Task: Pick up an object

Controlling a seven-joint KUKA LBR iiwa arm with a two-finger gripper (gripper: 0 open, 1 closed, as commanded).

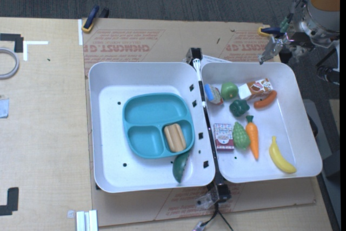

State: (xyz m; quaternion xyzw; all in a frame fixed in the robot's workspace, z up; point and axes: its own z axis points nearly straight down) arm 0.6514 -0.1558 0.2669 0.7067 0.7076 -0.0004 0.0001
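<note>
The right bin holds several toy foods: a yellow banana, an orange carrot, a leafy green vegetable, a small red and white box, a dark green piece, a green lime, a blue and grey item, a red sausage and a small orange carton. My gripper hangs at the upper right, over the bin's far rim, apart from all of them. Nothing shows in its grasp.
The left bin bears a teal divided plate with a tan bread roll in one compartment. A dark green vegetable lies by the plate's near corner. Black clips join the bins along the middle seam.
</note>
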